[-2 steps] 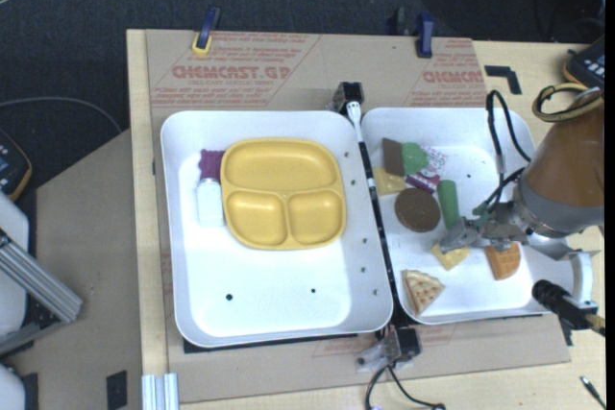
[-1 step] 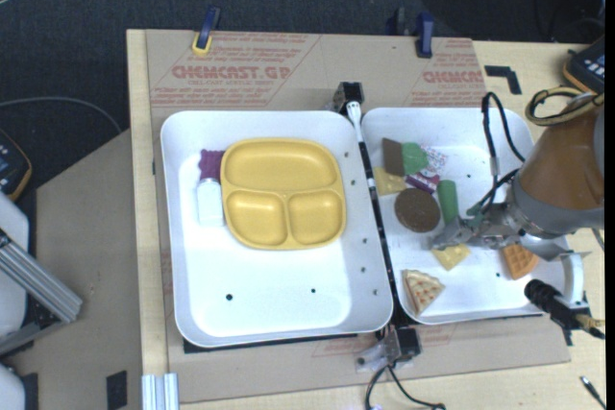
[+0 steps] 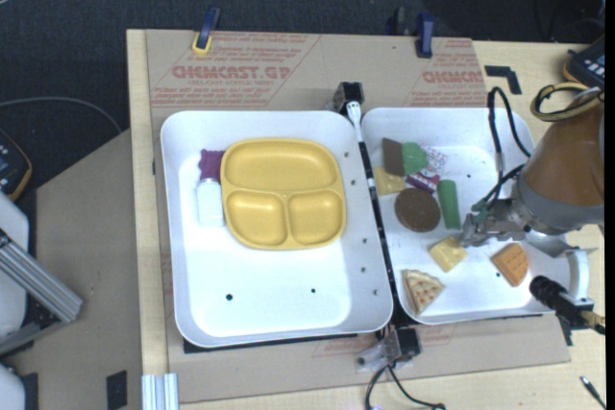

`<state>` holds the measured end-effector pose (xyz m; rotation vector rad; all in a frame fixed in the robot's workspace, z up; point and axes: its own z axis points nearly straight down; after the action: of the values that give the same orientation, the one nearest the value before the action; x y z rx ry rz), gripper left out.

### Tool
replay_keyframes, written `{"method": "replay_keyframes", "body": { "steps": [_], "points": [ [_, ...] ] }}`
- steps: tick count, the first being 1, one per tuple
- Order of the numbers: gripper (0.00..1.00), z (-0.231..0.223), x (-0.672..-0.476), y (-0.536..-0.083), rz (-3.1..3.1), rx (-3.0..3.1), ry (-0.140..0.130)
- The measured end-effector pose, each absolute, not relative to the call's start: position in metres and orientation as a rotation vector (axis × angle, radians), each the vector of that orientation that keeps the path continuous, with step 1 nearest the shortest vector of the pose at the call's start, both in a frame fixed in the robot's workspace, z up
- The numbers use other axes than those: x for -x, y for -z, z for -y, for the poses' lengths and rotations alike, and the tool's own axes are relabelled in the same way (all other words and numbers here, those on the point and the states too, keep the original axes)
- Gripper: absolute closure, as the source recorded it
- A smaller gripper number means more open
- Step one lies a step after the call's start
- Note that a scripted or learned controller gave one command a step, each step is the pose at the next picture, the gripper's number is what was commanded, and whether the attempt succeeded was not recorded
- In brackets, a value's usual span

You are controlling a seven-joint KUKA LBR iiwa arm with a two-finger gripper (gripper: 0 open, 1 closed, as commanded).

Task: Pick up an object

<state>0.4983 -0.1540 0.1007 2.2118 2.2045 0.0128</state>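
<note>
The right bin [image 3: 476,132] holds several toy foods: a brown round cookie [image 3: 418,209], a green cylinder [image 3: 449,204], a pale yellow cheese chunk [image 3: 447,254], a pizza slice [image 3: 422,288], an orange cracker [image 3: 510,263], and a brown block [image 3: 393,152] beside a green piece [image 3: 414,156]. My gripper [image 3: 473,230] hangs low inside this bin, just right of the cheese chunk and left of the cracker. The grey arm with its orange band [image 3: 567,158] reaches in from the right.
The left bin [image 3: 192,283] bears a yellow three-compartment plate [image 3: 282,190], with a purple item [image 3: 210,162] and a white bottle [image 3: 209,202] at its left. Clamps [image 3: 203,36] hold the cardboard at the back. A black cable [image 3: 497,125] loops over the right bin.
</note>
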Motion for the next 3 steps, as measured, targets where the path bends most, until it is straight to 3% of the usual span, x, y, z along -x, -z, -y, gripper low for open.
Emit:
{"method": "replay_keyframes", "body": {
  "steps": [3],
  "points": [
    [1.0, 0.155, -0.506, -0.227, -2.218, -2.215, -0.004]
  ]
}}
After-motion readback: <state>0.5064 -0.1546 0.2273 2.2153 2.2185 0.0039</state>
